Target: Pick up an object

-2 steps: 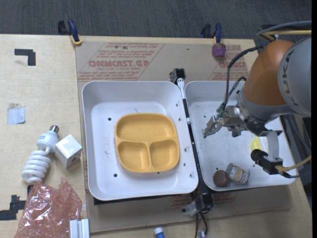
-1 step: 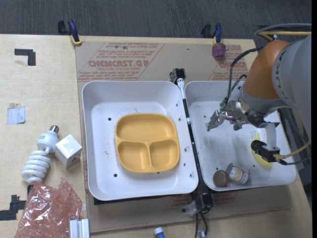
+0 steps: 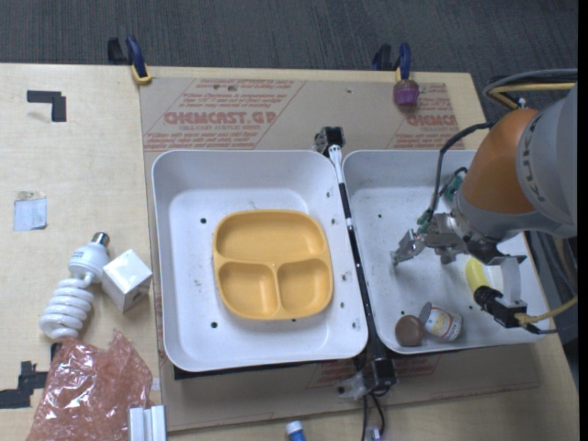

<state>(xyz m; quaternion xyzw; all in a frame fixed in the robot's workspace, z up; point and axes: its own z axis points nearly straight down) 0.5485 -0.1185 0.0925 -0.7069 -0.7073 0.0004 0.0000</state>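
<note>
My gripper [image 3: 424, 254] hangs low over the middle of the right bin [image 3: 378, 211]. Its two metal fingers [image 3: 404, 247] stand apart, open, and between them I see just the white bin floor. A yellow object [image 3: 476, 275] lies just to the gripper's right, partly under the wrist. Nearer the bin's front edge lie a brown round object [image 3: 408, 331] and, touching it, a small tipped-over jar [image 3: 444, 324] with a pale label. In the left bin [image 3: 184, 246] lies a yellow divided plate [image 3: 273, 264].
Outside the bins, on the bench at the left, lie a spiral light bulb [image 3: 73, 292], a white cube [image 3: 127, 279] and crumpled pink wrap [image 3: 87, 389]. A purple item [image 3: 406, 92] sits by the far clamp. The arm's cables [image 3: 514, 315] run along the right bin's right side.
</note>
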